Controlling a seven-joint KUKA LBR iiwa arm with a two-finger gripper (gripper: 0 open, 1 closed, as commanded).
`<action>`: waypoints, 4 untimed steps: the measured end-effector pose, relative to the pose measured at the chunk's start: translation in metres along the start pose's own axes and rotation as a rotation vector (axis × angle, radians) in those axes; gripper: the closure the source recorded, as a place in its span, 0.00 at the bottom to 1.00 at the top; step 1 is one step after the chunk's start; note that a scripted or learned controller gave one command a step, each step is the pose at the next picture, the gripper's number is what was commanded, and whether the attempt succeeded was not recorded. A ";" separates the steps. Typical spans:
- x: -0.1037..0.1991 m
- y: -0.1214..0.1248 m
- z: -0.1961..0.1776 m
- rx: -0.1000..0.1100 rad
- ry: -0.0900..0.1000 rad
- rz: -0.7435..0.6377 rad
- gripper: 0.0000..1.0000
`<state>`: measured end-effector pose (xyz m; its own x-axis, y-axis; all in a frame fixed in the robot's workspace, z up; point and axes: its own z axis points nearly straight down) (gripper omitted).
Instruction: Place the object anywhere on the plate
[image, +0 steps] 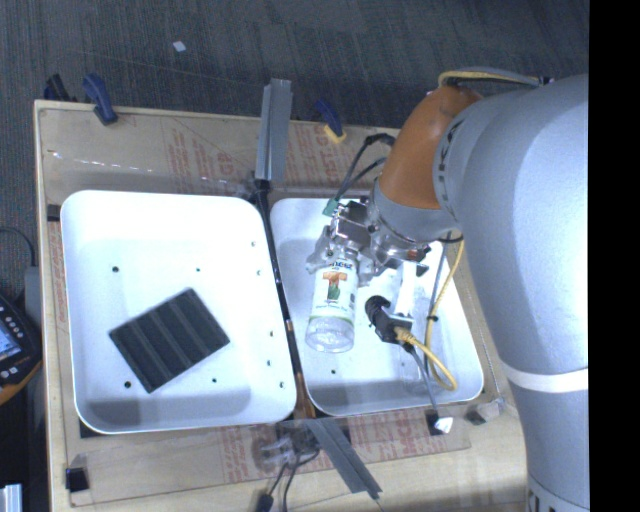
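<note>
Lying in the right bin, the clear plastic bottle looks light and slippery, best grabbed mid-body; whether the gripper grips it, I cannot tell.

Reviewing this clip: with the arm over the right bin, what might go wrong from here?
1. The clear plastic bottle with the orange-and-white label lies under the gripper; round and smooth, it may slip or roll away.
2. The dark ribbed rectangular plate sits in the left white bin, so the bottle must cross the bin walls and could drop.
</note>
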<state>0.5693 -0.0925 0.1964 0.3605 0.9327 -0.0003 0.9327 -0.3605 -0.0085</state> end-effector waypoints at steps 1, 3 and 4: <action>0.009 0.063 -0.019 -0.003 0.000 0.080 1.00; 0.051 0.073 -0.059 -0.006 -0.001 0.103 1.00; 0.064 0.068 -0.056 -0.002 -0.001 0.180 1.00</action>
<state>0.6559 -0.0574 0.2516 0.5215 0.8533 -0.0026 0.8533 -0.5215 -0.0066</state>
